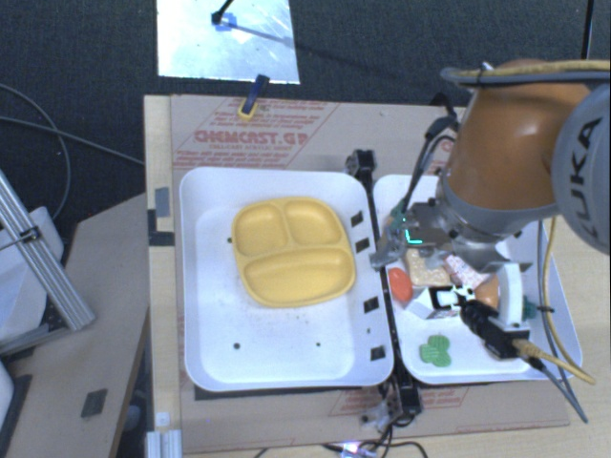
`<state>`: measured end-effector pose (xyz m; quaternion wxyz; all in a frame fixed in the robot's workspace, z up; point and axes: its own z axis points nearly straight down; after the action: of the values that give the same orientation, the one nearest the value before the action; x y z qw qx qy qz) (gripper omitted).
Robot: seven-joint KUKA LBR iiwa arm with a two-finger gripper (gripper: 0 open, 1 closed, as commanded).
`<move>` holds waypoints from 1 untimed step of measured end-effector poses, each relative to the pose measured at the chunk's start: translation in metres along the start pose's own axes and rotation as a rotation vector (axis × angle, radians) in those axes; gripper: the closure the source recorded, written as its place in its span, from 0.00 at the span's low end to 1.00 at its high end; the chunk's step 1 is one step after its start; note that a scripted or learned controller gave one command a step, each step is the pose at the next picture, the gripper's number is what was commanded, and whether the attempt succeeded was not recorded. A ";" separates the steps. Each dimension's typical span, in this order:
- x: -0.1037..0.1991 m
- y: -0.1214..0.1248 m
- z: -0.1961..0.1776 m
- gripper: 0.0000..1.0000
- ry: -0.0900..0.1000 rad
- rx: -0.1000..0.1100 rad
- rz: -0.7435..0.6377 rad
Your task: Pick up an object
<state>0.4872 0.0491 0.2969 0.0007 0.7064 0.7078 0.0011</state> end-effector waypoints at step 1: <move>-0.038 0.001 -0.147 0.00 0.000 -0.016 0.000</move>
<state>0.4877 0.0106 0.4435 0.0065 0.7065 0.7076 0.0069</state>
